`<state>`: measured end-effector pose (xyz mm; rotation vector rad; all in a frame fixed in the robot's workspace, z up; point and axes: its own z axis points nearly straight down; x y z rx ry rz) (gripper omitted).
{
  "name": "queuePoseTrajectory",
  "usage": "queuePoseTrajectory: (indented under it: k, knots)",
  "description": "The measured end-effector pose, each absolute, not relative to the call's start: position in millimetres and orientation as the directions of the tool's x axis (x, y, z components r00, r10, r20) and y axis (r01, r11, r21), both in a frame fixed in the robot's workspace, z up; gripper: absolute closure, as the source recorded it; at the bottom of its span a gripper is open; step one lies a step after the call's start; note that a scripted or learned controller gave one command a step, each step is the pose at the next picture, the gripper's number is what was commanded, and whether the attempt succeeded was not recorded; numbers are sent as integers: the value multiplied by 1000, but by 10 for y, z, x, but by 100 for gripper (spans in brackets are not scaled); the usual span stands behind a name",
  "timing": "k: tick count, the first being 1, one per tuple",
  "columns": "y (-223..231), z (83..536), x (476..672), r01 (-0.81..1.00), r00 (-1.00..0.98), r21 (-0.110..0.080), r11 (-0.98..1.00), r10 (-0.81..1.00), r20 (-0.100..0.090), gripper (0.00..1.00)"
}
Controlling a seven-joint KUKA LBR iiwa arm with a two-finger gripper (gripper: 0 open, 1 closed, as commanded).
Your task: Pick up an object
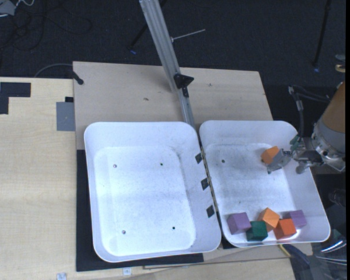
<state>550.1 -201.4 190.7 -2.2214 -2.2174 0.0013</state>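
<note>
We see an orange block (270,154) at the tip of the pincer (278,161), apparently touching it, over the far part of the right bin (239,134). Whether the pincer is clamped on it we cannot tell; too small. It may be lifted or sitting on the floor, so we judge the grasp underway, pick unconfirmed. Nearer the camera than the pincer, a block cluster (267,221) sits at the bin's near edge. Beyond, the left bin (99,134).

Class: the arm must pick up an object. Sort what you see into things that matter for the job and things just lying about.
Job: end effector; orange block beside it; block cluster; right bin.
Lying about: left bin; metal rail.
</note>
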Motion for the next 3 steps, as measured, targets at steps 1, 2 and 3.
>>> queuePoseTrajectory:
  k: [1, 2, 3]
  knots:
    - [-2090, 894, 6009, 1000, -4, 1, 4, 1000, -1, 0]
    - [-1815, 904, 6335, 1000, -4, 0, 4, 1000, 0, 0]
    - [-1758, 884, 6581, 998, 13, -55, -13, 1000, 1, 0]
